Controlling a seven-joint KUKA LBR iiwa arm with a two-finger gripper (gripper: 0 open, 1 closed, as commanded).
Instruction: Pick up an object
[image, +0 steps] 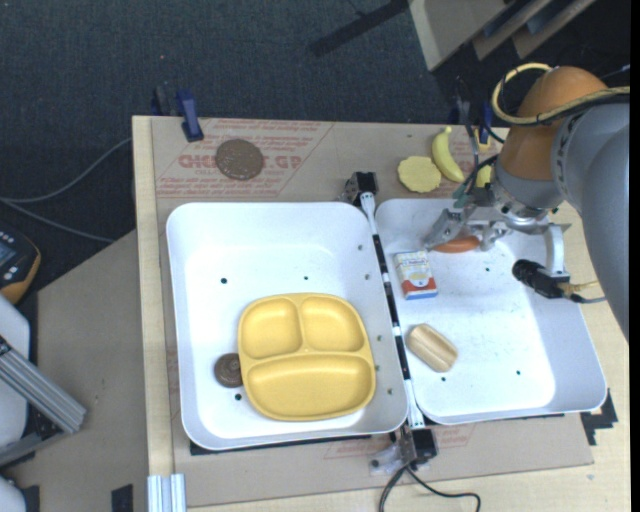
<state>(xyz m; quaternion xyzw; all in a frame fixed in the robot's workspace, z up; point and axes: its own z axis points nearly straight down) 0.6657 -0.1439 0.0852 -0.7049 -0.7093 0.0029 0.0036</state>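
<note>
Gripper (462, 232) sits low over the far left part of the right bin (520, 400), with a flat orange-red thing (462, 245) right under its tips. Whether the tips are spread or shut I cannot tell; the metal linkage hides them, and the orange thing is not plainly between them, so I would not call it held.

That orange thing looks like the target. It lies touching or just below the gripper, its long axis running left to right across the bin, so a grasp would likely want the tips set near and far of it.

Other choices lie nearer and left: a small carton (416, 274) just beside the bin's left wall, and a bread roll (432, 347) nearer still. A yellow tray (304, 356) and a brown disc (229, 371) rest in the left bin (200, 260), well apart from the gripper.
</note>
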